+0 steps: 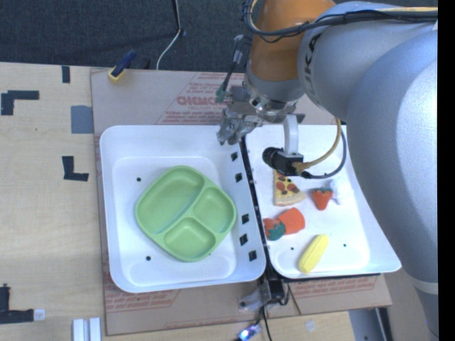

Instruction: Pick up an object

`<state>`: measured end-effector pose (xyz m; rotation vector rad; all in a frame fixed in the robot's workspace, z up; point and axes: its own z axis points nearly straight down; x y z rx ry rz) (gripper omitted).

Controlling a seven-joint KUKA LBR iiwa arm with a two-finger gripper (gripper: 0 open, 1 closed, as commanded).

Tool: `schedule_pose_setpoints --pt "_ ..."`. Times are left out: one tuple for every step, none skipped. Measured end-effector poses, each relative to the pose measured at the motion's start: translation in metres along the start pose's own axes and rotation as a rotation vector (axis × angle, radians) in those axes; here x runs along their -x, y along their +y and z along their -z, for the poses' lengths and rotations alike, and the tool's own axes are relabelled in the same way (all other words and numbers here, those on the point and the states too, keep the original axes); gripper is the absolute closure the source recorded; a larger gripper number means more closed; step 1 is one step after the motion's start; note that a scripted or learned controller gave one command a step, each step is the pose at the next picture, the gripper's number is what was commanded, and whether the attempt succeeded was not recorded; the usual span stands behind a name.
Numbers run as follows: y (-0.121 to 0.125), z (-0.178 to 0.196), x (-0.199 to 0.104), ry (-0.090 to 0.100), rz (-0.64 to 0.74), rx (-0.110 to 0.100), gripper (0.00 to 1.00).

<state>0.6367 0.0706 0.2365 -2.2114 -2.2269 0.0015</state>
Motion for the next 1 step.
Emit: schedule_pose_setpoints --pt "-0.0082 -0.0201 -0.0286 -0.002 -0.003 -0.002 1.00"
